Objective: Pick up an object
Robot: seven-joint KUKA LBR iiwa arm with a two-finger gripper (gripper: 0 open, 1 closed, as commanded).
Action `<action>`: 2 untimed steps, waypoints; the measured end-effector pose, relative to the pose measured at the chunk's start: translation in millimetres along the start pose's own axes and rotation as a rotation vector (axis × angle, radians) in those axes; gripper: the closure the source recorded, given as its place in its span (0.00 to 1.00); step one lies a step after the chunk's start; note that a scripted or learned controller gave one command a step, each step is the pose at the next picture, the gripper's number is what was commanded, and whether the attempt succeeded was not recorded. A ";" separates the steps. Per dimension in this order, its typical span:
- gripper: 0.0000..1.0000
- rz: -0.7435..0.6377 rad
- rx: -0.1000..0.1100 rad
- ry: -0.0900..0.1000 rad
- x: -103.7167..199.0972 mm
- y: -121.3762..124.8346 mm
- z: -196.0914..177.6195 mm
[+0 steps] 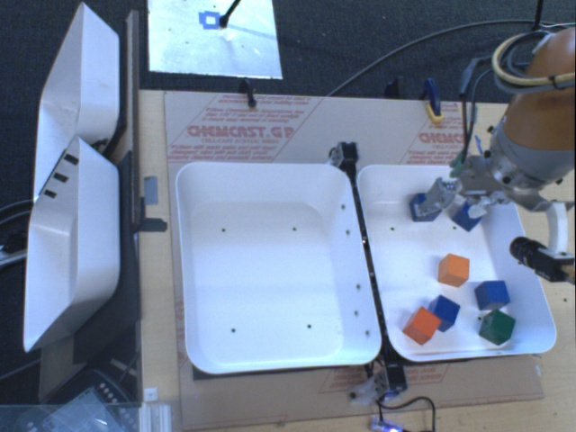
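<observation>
Over right bin point(387, 241), gripper point(454, 201) among blue blocks point(420, 207).

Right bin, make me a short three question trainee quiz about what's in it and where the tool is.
1. True or false: the tool is over the right bin.
2. Which cube lies nearest the bin's front right corner? A orange B green C blue
3. Fill in: the two cubes touching at the front are orange and ____.

Key:
1. True.
2. B, the green cube.
3. Blue: the orange cube touches the blue cube.
</observation>
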State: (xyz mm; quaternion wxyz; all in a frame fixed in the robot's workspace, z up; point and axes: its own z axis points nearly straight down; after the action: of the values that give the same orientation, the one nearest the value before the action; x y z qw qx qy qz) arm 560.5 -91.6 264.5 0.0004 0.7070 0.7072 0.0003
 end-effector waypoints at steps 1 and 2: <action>0.00 0.005 0.008 0.000 -49.9 -31.2 89.0; 0.00 -0.003 -0.012 -0.003 -88.1 -57.1 157.6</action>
State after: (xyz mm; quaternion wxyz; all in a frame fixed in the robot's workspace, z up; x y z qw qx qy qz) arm 503.6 -179.7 106.9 0.0058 0.7059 0.7083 0.0034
